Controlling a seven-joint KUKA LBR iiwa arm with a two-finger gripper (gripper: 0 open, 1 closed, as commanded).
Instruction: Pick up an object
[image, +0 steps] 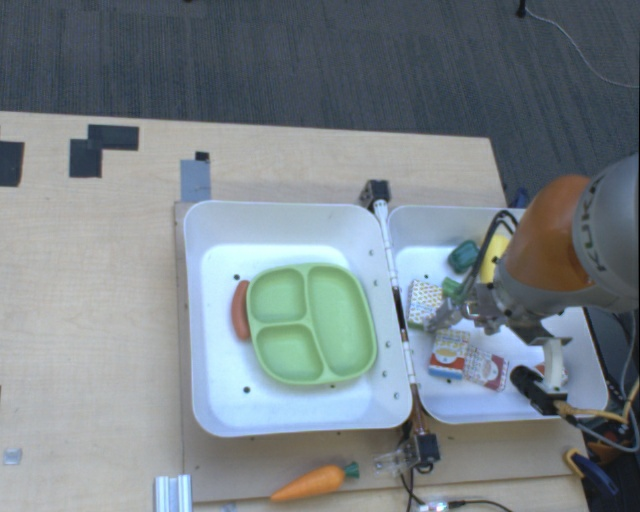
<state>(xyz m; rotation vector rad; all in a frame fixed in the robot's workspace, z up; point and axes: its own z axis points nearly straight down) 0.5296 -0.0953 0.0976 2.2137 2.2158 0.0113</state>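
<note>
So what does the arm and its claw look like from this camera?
The arm is bulky and rounded: grey casing with a broad orange band above the wrist. A yellow and black cable runs down beside that band toward the wrist. The claw is a small grey metal assembly with a bit of green by it, over the right bin.

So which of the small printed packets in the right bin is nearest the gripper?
The white dotted packet beside the divider; the gripper hangs at its lower edge, while the red-and-white packet lies further toward the bin's front.
</note>
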